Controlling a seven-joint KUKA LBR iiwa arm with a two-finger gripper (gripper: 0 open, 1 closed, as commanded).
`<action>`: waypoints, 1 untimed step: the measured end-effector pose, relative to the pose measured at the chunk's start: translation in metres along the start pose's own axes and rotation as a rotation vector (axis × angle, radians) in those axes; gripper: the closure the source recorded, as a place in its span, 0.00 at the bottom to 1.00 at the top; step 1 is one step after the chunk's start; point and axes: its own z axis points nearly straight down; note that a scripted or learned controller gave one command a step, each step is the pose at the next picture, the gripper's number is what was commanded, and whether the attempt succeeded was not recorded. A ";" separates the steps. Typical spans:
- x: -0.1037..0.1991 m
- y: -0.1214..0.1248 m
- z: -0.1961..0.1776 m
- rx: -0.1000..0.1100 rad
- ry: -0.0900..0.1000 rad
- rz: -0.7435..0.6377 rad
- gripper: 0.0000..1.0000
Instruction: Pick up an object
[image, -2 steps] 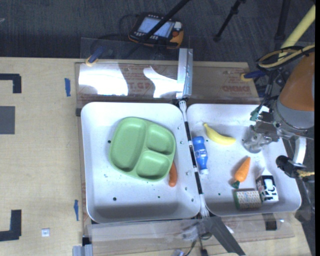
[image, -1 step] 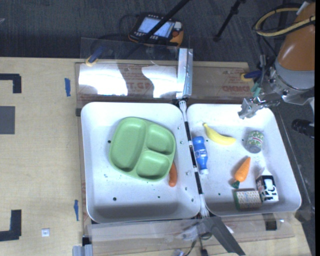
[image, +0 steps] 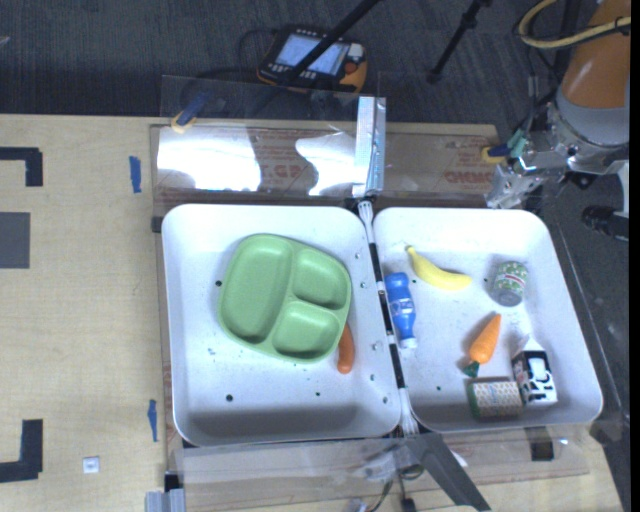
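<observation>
My gripper (image: 507, 187) hangs above the bench just beyond the far edge of the right bin (image: 578, 330), clear of everything in it. In that bin lie a yellow banana (image: 437, 272), a blue bottle (image: 401, 306) against the left wall, a small round tin (image: 510, 282), an orange carrot (image: 484, 338), a black-and-white carton (image: 536, 378) and a can on its side (image: 497, 397). The left bin (image: 185, 300) holds a green divided plate (image: 285, 295), with a second orange carrot (image: 345, 351) at the plate's right edge.
A clear plastic panel (image: 260, 160) and an upright divider strip (image: 369, 145) stand behind the bins. A handheld controller (image: 310, 58) lies at the back. The wooden benchtop (image: 75, 300) stretches out to the left.
</observation>
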 end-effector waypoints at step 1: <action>0.002 0.002 -0.011 -0.004 -0.003 -0.005 1.00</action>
